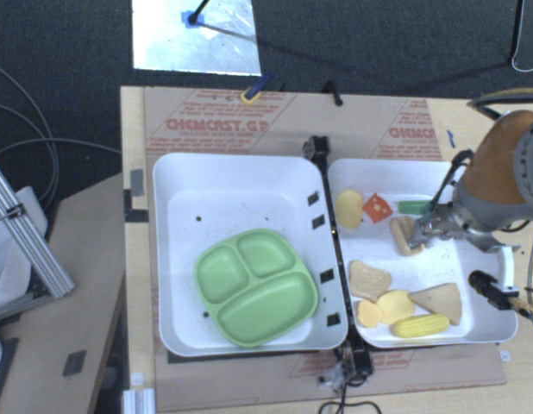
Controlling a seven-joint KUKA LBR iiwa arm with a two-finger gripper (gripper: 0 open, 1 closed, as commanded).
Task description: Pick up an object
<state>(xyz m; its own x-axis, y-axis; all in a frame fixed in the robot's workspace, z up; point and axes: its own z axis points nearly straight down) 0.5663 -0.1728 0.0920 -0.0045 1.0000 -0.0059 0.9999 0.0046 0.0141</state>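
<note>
My gripper point(428, 228) hangs low in the right bin point(482, 330), near its back middle. Its tip is right against a tan, bread-like piece point(404, 235) that lies just to its left. Whether that piece is held I cannot see. Behind it lie a green strip point(412, 205), a small red piece point(379, 207) and a yellow lemon-like piece point(349, 207). Toward the front lie a tan cookie shape point(368, 278), a yellow round slice point(394, 304), a corn cob point(420, 325) and a tan wedge point(441, 298).
The left bin point(189, 188) holds a green divided plate point(256, 285) at its front middle. A black divider rail point(327, 222) runs between the two bins. The grey arm with its orange band point(504, 166) reaches in over the right bin's right wall.
</note>
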